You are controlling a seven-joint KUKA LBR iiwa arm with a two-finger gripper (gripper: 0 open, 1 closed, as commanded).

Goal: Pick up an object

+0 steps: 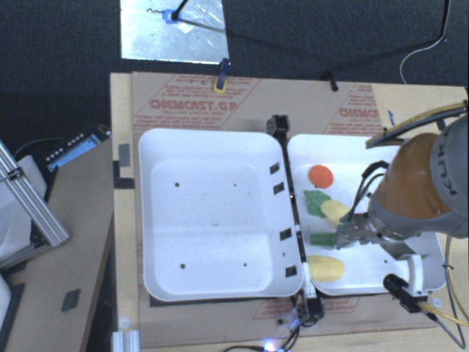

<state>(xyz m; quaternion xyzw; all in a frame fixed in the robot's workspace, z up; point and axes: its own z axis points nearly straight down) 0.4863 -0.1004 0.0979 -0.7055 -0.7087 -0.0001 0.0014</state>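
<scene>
Objects for picking are all lying in the right bin (344, 147), and you are looking at the gripper (344, 235) sitting low among them. You cannot tell from this angle whether it is grasping anything, since the grey wrist and orange band of the arm (414, 185) are covering much of it. Its tip is resting just beside a yellow piece (334, 210), right next to a dark green strip (321, 238) lying on the bin floor. A lighter green item (316, 201) is touching the yellow piece on its left side. Above those, an orange ball (320, 175) is sitting apart, near the bin's left wall. Below the gripper, a second yellow object (325, 268) is lying close to the bin's lower left corner. Further out, the left bin (212, 144) is sitting beside the right one, both resting on a brown board (198, 101). Beyond the board's top edge, a shiny metal sheet (146, 20) is lying on the dark floor.
</scene>
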